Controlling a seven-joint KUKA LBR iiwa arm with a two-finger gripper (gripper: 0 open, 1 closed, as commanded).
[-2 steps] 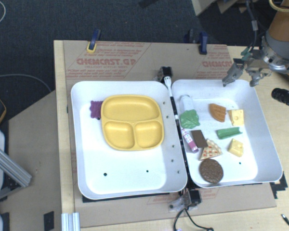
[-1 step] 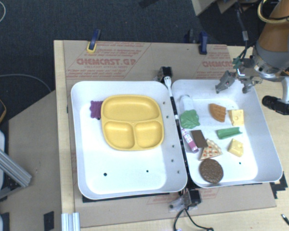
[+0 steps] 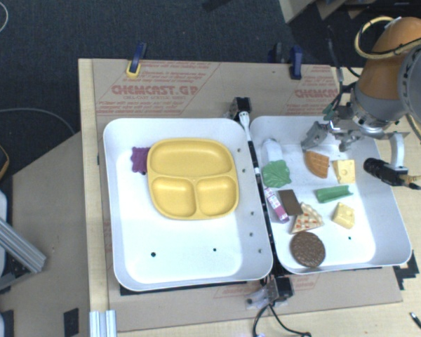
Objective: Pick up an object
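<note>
My gripper [image 3: 330,140] hovers over the back of the right bin [image 3: 386,248], its fingers spread open with nothing between them. Just below it lie an orange bread wedge [image 3: 317,164] and a holed yellow cheese slice [image 3: 344,171]. Further forward are a green bean pod [image 3: 332,194], a pale cheese chunk [image 3: 344,215], a pizza slice [image 3: 307,220], a brown chocolate piece [image 3: 290,202] and a round brown cookie [image 3: 308,249]. Along the bin's left side sit a white bottle [image 3: 271,149], a green leaf [image 3: 276,173] and a pink tube [image 3: 276,206].
The left bin [image 3: 126,258] holds a yellow three-compartment plate [image 3: 193,177] with a purple piece [image 3: 139,159] at its left edge. A raised divider with a black clamp [image 3: 242,107] separates the bins. The arm's orange band [image 3: 389,62] rises at the right.
</note>
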